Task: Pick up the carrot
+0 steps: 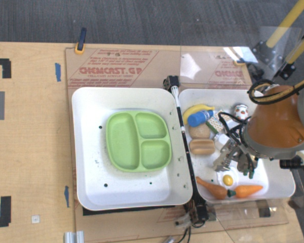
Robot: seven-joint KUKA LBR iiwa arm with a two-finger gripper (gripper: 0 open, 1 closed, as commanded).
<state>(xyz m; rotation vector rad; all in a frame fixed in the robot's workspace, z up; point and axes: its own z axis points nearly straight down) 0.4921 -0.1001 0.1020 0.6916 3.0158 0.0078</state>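
The carrot point(248, 190) is orange with a green stub at its left end. It lies flat near the front edge of the right bin point(283, 186). A second orange-red tapered piece point(212, 187) lies just left of it, pointing left. My gripper point(237, 163) hangs below the orange wrist band, above the bin floor, a little behind the carrot and over a small fried-egg toy point(227, 179). Its fingers stand apart with nothing between them.
The right bin also holds a banana point(198, 108), a blue bottle point(197, 118), a bread roll point(199, 131), a hot dog point(201, 146) and a small white ball point(240, 110). A green divided plate point(139, 140) sits in the left bin point(91, 186). Cables trail from the wrist.
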